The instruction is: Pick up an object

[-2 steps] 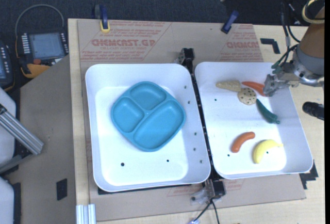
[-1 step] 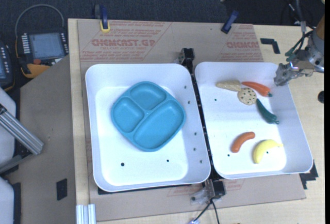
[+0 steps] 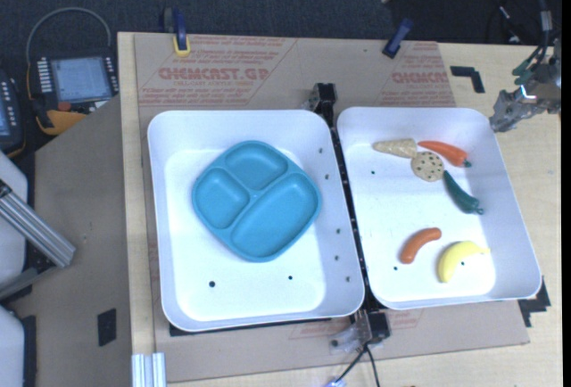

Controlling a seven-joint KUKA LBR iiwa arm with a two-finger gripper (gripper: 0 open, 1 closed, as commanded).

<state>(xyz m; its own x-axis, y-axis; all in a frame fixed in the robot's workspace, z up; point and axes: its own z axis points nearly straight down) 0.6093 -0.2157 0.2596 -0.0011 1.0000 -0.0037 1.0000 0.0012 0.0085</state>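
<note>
Candidate objects: six small toy foods lie in the right bin, all loose and apart from the arm.
Sausage: one, orange-red, lying slantwise in the lower middle of the right bin; it looks like light moulded plastic, smooth and rounded, so it may roll or slip; the best hold is probably across its short width at mid-length.
Banana: one, yellow, just beside the sausage toward the bin's lower right corner; likely light and stiff, curved, best taken across the thick middle.
Green pepper: one, dark and slender, near the bin's right wall; thin, so a hold could easily miss.
Cookie: one, a flat tan disc with dots, touching the pale piece and the carrot; low and flat, hard to pinch from above.
Carrot: one, orange with a green tip, at the upper part of the bin.
Pale piece: one, beige and lumpy, kind unclear.
Plate: one, blue with three compartments, alone in the left bin; wide and rigid, a poor fit for a small claw.
Bins: two, white, side by side.
Gripper: at the right edge, just outside the right bin's upper corner, holding nothing visible; whether the claw is spread or closed, I cannot tell.
</note>
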